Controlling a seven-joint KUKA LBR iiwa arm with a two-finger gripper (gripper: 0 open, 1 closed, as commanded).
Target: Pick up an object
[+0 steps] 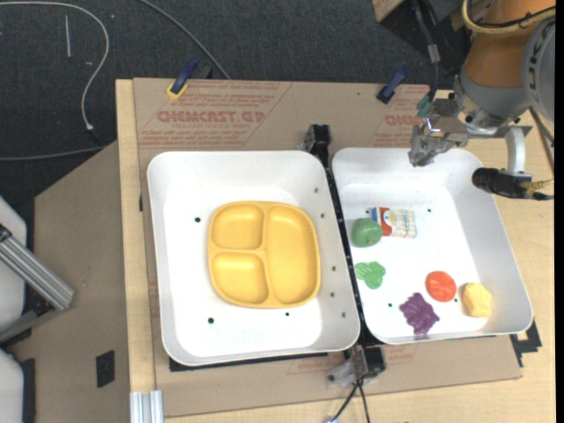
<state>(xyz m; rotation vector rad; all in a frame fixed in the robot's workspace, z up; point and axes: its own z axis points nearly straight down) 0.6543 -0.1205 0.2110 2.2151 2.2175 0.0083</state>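
Tabletop (88,263) carries two shallow white bins side by side on a cardboard sheet (264,113). Left bin (176,183) holds a yellow divided plate (263,254), lying flat near its centre, three compartments facing up. Right bin (493,236) holds six small items: a red, white and blue packet (394,221) near the middle; a round green object (366,232) touching the packet's left side; a leafy green piece (371,274) just below that; a purple piece (419,313) near the front wall; an orange-red round object (441,285) to its right; and a yellow object (477,300) just beside the orange-red one, close to the front right corner. Arm (507,51) enters from the right, with the gripper (426,151) hanging over the rear edge of the right bin, well apart from all six items. Nothing is seen between the jaws; whether they stand apart or together cannot be told at this angle. Two blue clamps (183,79) sit at the rear edge of the cardboard
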